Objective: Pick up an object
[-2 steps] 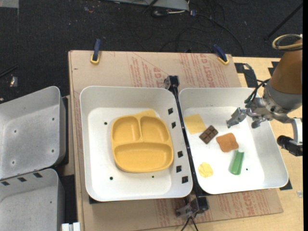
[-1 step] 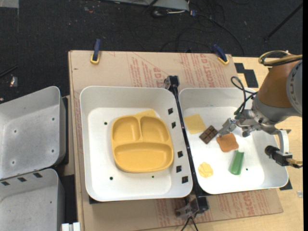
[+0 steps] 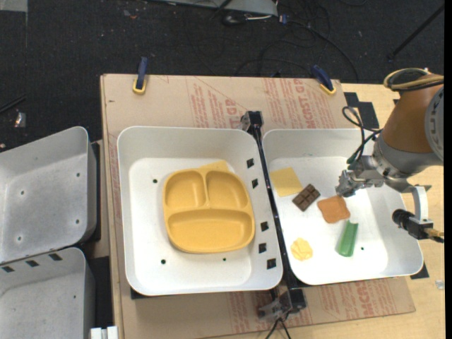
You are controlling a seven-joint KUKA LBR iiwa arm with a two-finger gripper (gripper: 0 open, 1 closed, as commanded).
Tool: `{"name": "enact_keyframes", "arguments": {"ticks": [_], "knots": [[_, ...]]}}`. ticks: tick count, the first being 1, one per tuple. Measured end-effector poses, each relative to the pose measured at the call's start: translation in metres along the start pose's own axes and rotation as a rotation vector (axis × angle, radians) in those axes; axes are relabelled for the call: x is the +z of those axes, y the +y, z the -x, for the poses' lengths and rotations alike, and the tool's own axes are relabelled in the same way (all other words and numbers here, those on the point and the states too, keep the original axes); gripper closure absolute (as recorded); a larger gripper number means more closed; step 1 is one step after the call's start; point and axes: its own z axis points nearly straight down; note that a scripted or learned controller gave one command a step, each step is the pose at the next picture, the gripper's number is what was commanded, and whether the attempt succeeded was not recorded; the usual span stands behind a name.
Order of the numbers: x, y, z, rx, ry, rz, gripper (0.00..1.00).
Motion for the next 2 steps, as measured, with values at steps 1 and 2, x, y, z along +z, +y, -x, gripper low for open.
{"name": "enact_keyframes", "arguments": {"ticks": [1,2], "knots": [[-0.063,0.002,-0.003,-0.003,-0.001,0.003,1.00],[-0.109,0.004,-0.012,-0.003,0.000,-0.002,1.00]]}}
